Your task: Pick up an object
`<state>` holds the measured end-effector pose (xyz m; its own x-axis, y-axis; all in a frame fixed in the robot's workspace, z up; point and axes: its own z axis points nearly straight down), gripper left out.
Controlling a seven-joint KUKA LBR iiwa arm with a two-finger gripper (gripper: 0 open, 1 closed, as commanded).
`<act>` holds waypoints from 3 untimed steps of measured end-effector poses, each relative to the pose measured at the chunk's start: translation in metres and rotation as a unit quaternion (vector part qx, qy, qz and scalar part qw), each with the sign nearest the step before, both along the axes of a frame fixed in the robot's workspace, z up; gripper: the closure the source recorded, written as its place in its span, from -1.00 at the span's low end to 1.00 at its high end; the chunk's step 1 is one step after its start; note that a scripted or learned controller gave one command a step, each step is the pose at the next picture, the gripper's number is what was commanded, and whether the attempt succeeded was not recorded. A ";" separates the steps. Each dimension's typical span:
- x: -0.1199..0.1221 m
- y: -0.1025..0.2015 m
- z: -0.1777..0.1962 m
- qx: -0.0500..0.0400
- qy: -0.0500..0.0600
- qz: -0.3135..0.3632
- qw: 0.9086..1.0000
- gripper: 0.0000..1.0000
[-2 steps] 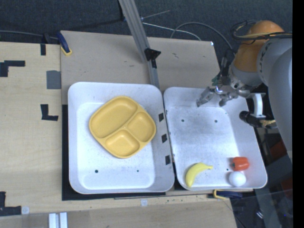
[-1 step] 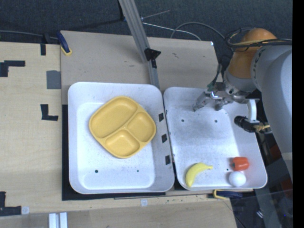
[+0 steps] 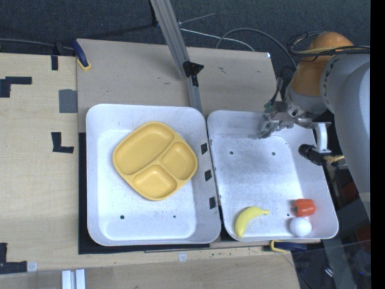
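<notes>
Approach step, nothing grabbed yet. Tool (image 3: 269, 127) sits at the far edge of the right bin (image 3: 258, 161), over bare floor; can't tell its state from this angle. Candidates are all at the near end of that bin: banana (image 3: 248, 218), white ball (image 3: 300, 226) just beside an orange piece (image 3: 305, 207). Yellow divided plate (image 3: 155, 160) fills the left bin (image 3: 102, 179). Next move, my guess: travel near, centre over one item, descend. The banana stands apart from the other two, so it's probably the easiest.

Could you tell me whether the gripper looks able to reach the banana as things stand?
Probably yes: the gripper hovers over the same right bin, and nothing lies between it and the banana.
</notes>
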<state>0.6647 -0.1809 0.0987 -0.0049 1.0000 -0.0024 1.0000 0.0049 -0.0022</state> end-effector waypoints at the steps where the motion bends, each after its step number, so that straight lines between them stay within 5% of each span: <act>1: -0.008 0.003 0.050 0.001 -0.003 -0.002 1.000 1.00; 3: 0.000 -0.003 0.121 0.001 -0.002 -0.002 1.000 1.00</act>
<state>0.6645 -0.1843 0.2197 -0.0014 1.0000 -0.0003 1.0000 0.0014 0.0020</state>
